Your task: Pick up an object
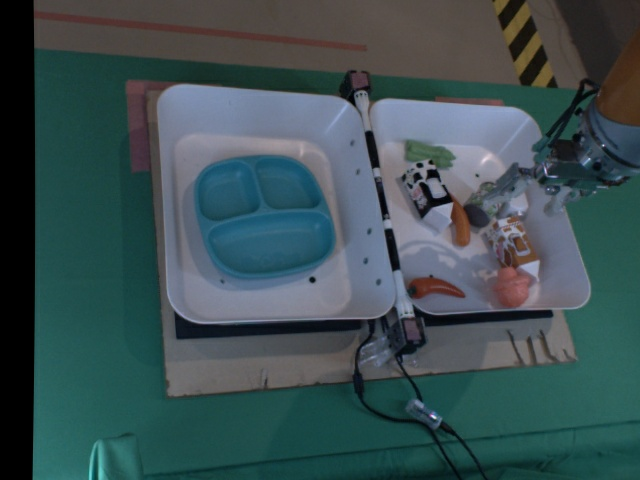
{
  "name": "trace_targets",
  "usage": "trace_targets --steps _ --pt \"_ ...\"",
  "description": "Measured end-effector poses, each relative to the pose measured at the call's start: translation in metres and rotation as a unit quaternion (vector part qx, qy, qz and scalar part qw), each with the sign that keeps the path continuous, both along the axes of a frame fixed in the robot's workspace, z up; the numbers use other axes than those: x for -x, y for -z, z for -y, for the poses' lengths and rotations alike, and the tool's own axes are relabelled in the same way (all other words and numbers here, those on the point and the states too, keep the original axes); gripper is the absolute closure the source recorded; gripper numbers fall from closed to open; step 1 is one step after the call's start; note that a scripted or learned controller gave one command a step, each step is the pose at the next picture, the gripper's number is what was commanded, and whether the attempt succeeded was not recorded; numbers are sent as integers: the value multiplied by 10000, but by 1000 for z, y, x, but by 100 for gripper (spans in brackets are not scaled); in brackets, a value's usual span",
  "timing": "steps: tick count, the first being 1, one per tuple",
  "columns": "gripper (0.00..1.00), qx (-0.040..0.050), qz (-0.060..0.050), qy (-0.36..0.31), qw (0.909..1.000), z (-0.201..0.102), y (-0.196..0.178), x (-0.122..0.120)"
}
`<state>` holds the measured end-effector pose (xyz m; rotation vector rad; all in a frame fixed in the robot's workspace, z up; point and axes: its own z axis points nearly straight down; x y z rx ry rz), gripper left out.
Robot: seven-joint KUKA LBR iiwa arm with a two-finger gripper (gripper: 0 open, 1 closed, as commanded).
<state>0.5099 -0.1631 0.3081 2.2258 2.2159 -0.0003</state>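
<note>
Claw (487,204): positioned low over the right-hand bin (560,258), reaching in from the bin's right rim. Whether it is spread or closed cannot be told at this resolution, and nothing is visibly gripped, so no pick is recorded.

Candidate objects, all lying on the bin floor:
- orange carrot-like piece (460,224), just beside the claw tip
- black-and-white carton (426,189), near
- white-and-orange box (512,244), just below the claw
- pink toy (513,287), at the near corner
- red pepper (436,287), near the divider
- green item (429,152), toward the far wall

Left-hand bin (180,118) carries a blue sectioned plate (263,219), well apart from the claw.

Assessment: approach appears complete; the grasp and the lift remain outstanding.
</note>
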Motion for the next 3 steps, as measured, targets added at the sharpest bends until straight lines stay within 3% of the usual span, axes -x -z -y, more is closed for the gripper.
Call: trace_targets --steps 1,2,3 --pt "0 32 75 -1 10000 -8 91 22" --pt "100 47 100 23 9999 -7 79 22" --pt "100 15 24 -3 10000 25 13 -24"
